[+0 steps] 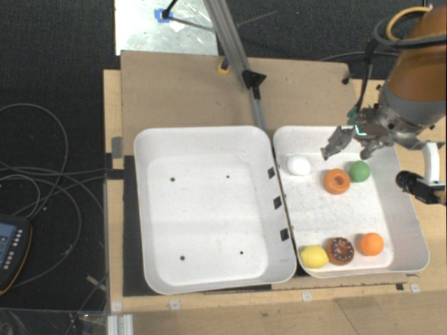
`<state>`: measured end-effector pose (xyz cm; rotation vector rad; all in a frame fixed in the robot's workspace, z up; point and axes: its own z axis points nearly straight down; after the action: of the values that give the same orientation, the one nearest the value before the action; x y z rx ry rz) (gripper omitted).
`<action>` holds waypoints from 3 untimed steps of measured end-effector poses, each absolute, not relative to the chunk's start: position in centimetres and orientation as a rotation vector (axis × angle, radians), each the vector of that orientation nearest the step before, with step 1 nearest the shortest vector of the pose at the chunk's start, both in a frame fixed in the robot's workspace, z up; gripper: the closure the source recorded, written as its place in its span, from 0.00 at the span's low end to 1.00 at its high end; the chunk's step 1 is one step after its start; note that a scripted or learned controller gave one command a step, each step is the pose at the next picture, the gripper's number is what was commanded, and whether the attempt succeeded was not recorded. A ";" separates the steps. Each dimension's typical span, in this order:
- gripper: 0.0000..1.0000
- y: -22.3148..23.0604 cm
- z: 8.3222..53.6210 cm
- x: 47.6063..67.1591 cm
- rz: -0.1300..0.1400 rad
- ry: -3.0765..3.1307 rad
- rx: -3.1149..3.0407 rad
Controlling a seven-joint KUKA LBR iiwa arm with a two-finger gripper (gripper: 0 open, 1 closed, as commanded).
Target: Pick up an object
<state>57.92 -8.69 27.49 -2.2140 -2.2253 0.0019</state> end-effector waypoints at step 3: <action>0.00 -10.3 17.9 58.5 0.004 -2.219 -2.220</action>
<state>58.48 -10.34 17.89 -2.2201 -2.2186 0.0040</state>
